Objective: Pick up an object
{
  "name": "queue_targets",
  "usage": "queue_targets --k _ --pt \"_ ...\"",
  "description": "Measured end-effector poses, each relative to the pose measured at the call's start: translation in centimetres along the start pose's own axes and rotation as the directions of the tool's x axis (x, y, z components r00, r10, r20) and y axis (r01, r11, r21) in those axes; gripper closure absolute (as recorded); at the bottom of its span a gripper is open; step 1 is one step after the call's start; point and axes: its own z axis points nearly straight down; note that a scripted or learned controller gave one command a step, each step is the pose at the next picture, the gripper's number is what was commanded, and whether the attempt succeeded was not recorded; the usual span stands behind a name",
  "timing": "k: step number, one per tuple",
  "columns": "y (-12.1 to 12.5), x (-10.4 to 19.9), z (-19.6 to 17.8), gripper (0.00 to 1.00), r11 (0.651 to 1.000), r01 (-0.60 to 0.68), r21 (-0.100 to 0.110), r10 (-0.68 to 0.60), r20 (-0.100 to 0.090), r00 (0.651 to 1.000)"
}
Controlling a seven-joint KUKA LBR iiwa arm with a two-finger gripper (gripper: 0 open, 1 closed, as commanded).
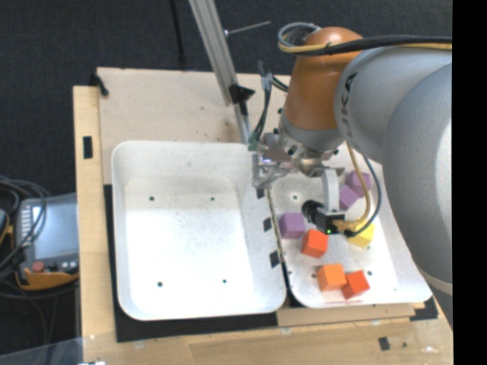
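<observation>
Whether the jaws are released or clenched can't be told, tbh. The small purple foam cube (292, 223) is sat mid-right in the frame, so it's best approached straight down, kept centred.

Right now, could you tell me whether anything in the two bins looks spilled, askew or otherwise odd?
Nothing stands out. The blocks all lie loose inside the right bin: a purple block, orange blocks, a red one. The left bin sits flat beside it.
</observation>
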Motion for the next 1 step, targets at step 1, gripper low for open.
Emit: queue_targets --k 1 --pt "0.32 5.14 -1.52 1.0 1.0 0.0 -0.001 0.0 -0.001 1.0"
